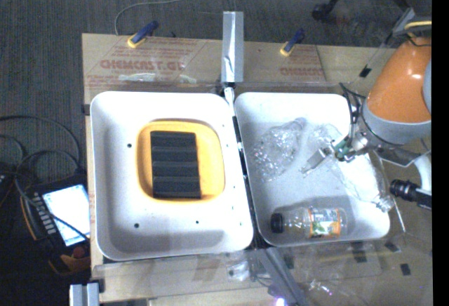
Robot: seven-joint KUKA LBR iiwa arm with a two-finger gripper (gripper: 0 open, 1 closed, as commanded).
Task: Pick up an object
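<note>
The right bin holds several objects. A plastic bottle with a black cap and an orange-green label lies on its side near the front wall. A crumpled clear plastic piece lies at the bin's middle left. My gripper hangs over the right half of this bin, low and close to another clear plastic piece. The grey and orange arm comes in from the right. In the left bin sits a yellow tray-like object with a black ridged insert.
A clear plastic item lies by the right bin's right wall. The two bins meet at a ridge. Two clamps and a grey upright post stand behind the bins. A tablet rests on the floor at left.
</note>
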